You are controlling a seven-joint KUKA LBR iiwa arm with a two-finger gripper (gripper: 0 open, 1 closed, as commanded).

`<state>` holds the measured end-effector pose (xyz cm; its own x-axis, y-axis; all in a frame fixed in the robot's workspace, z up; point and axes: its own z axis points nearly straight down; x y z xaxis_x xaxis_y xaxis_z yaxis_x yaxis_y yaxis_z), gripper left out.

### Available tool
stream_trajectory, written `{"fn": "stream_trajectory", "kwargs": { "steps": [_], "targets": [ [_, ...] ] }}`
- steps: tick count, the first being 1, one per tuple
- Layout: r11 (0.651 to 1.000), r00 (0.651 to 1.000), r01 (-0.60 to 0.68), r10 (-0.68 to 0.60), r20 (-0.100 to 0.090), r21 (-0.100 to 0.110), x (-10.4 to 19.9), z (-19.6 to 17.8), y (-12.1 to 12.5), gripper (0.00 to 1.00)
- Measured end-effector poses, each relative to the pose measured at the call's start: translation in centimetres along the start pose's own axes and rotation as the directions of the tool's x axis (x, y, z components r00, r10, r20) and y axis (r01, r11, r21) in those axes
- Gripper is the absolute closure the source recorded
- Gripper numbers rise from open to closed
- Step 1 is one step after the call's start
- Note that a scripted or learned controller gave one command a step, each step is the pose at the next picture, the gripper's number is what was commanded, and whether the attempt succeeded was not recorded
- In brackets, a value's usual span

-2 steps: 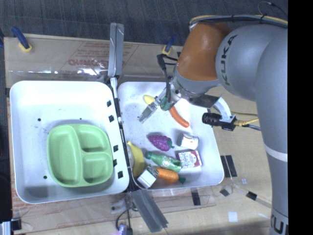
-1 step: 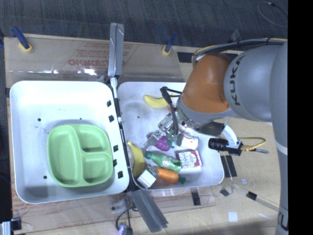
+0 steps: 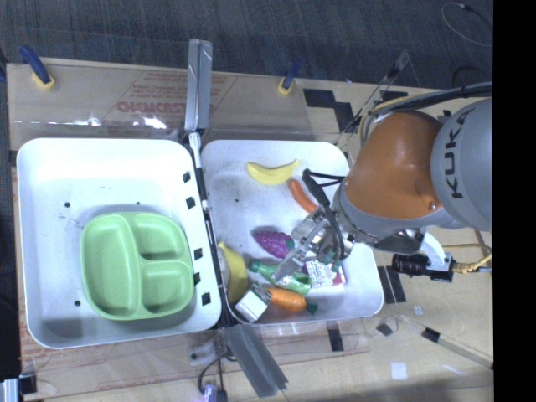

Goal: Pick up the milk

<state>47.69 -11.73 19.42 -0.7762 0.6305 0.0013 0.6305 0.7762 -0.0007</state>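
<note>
Milk carton (image 3: 322, 274) lies in the right bin (image 3: 366, 301), just right of the carrot (image 3: 287, 300). Gripper (image 3: 311, 245) hovers right above the carton, fingers spread, nothing between them. Grasp and lift not yet done.

From my seat, the one thing I can read is "KU" in dark capitals on the arm's grey link (image 3: 469, 162), up and to the right of the jaws. Red print runs across the cardboard (image 3: 151, 95) far up-left of them, mirrored and too blurred to make out.
</note>
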Motion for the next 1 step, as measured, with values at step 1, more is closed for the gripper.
{"fn": "stream_trajectory", "kwargs": {
  "steps": [1],
  "targets": [
    [1.0, 1.0, -0.027, 0.027, 0.001, 0.0, -2.44, 0.27, 7.48, 0.0]
  ]
}}
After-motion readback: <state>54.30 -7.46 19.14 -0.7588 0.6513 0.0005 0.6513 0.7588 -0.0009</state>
